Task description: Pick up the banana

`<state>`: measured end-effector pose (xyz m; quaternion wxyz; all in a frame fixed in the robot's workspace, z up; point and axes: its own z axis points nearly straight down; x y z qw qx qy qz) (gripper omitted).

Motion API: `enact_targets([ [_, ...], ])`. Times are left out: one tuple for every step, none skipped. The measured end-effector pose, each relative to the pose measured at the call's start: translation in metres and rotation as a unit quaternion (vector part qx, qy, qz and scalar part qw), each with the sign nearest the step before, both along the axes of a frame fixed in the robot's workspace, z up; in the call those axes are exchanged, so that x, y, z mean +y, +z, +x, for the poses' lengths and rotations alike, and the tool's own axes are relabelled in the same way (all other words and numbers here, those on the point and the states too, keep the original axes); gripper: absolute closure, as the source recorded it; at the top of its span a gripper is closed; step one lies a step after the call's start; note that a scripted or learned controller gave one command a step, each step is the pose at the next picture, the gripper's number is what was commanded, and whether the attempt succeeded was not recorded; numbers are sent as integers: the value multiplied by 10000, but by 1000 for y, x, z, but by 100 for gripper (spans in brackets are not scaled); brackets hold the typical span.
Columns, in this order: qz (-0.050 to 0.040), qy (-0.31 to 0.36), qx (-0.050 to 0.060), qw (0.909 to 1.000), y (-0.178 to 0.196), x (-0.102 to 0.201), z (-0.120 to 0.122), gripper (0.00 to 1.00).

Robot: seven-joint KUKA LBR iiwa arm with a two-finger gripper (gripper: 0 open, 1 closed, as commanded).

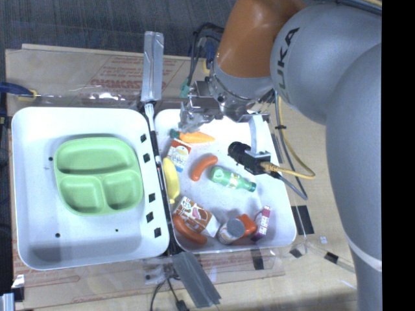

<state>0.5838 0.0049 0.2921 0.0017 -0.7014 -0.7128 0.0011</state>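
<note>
The grey arm (331, 57) bears black KUKA lettering, an orange band (256, 28) and yellow and black cables.

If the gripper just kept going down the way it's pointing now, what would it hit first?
Most likely the carrot: the gripper sits at the far end of the right bin, just above it. Depth is hard to judge from this slanted view. The banana lies further forward, along the bin's left wall, off that line.

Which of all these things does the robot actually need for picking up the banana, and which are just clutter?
Needed: banana; gripper.

Just lying about: carrot; sausage; green bottle; green divided tray in the left bin.
</note>
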Motion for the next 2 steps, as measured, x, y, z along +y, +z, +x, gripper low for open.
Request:
enact_targets([
  [-6,793,-25,9969,151,-49,-2,100],
  [-10,835,-19,9965,161,-47,-1,100],
])
